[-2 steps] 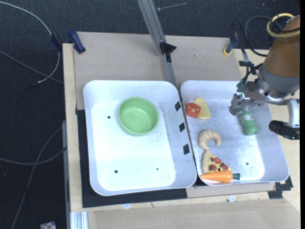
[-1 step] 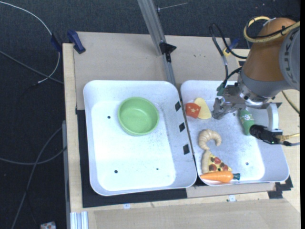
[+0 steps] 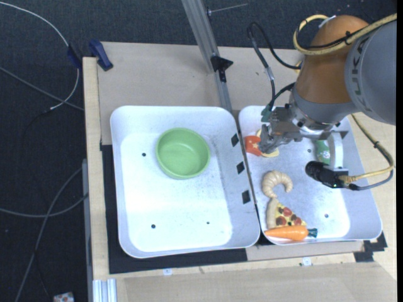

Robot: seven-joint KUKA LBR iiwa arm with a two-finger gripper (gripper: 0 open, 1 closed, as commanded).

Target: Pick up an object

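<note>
My gripper (image 3: 269, 145) hangs low over the upper left part of the right bin (image 3: 359, 212). Right beside its tip, on the left, lies a small red-orange object (image 3: 252, 145) with a pale yellow piece under it. Below in the same bin are a beige croissant (image 3: 277, 182), a pizza slice (image 3: 281, 214) and an orange carrot (image 3: 288, 233) along the front rim. A green-and-white item (image 3: 323, 150) lies partly hidden by the wrist. A green bowl (image 3: 182, 152) sits in the left bin (image 3: 145, 212).
A grey metal post (image 3: 204, 30) slants from the top down to the divider between the bins. Black clips (image 3: 240, 167) sit on that divider. A blue clamp (image 3: 99, 54) is at the bench's far left corner.
</note>
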